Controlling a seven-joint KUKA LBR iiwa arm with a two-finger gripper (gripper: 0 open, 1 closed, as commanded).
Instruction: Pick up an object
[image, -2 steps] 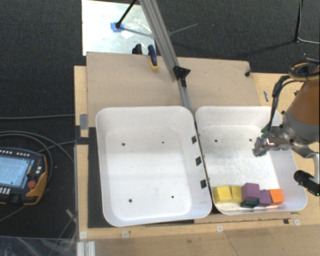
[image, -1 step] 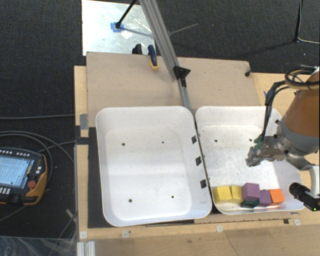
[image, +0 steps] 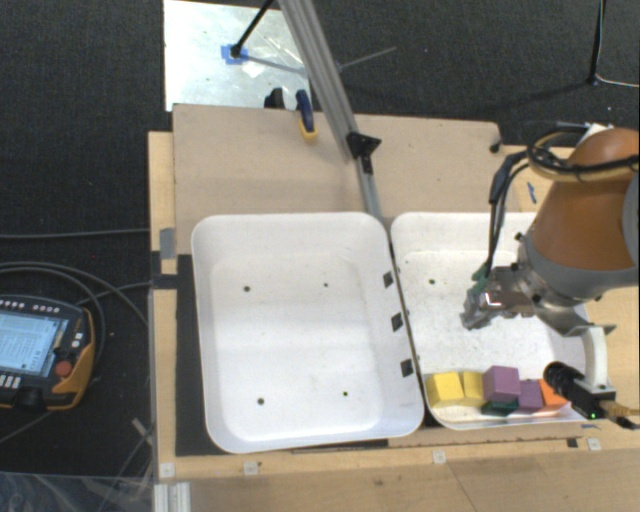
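While the arm reached in from three o'clock, its hand hung over the middle of the right bin — nothing showed between its fingers, and whether they stood wide or narrow could not be told from this slant. The objects lay huddled at the bin's six o'clock wall: a yellow block, a purple block, a dark green piece, and an orange one towards five o'clock. They touched one another and the rim, so a descent there might well jam a finger on a neighbour or the wall — or close on nothing. The left bin sat at nine o'clock of the hand on the counter.
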